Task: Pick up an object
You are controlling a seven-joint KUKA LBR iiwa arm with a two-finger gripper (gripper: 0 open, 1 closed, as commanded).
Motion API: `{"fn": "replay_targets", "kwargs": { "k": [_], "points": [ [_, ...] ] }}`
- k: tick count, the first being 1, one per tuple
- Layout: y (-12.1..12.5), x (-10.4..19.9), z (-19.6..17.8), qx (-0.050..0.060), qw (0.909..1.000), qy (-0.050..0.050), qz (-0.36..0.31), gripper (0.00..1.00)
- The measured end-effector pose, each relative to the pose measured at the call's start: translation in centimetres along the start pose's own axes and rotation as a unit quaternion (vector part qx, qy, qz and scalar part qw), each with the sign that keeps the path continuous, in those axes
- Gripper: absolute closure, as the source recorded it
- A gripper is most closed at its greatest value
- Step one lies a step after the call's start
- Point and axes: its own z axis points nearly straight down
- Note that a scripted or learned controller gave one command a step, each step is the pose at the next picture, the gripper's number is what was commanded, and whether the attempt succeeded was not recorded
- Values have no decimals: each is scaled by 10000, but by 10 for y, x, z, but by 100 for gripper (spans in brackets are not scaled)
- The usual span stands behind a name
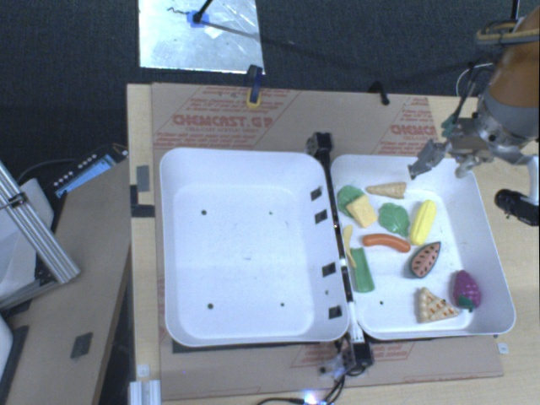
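**Gripper high over right bin, nothing grasped, crowded targets**

Gripper hangs at the 1 o'clock corner of the right bin, fingers spread apart, released, nothing between them. All pickable items sit in that bin: tortilla chip at 12 o'clock, corn cob centre, sausage just below, purple grapes at 5 o'clock, waffle wedge at 6.

Risks, my guess: the items are packed tight, so the fingers may straddle 2 or nudge neighbours aside. Flat chip likely slips. Descent near the rim could clip the bin wall. Left bin irrelevant.
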Motion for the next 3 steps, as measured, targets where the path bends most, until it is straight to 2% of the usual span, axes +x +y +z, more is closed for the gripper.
{"fn": "replay_targets", "kwargs": {
  "k": [1,2,3],
  "points": [
    [-106,1,140,61,10000,21,20,0],
    [-41,-31,165,-21,10000,-12,-10,0],
    [43,9,168,172,9999,11,9,0]
  ]
}}
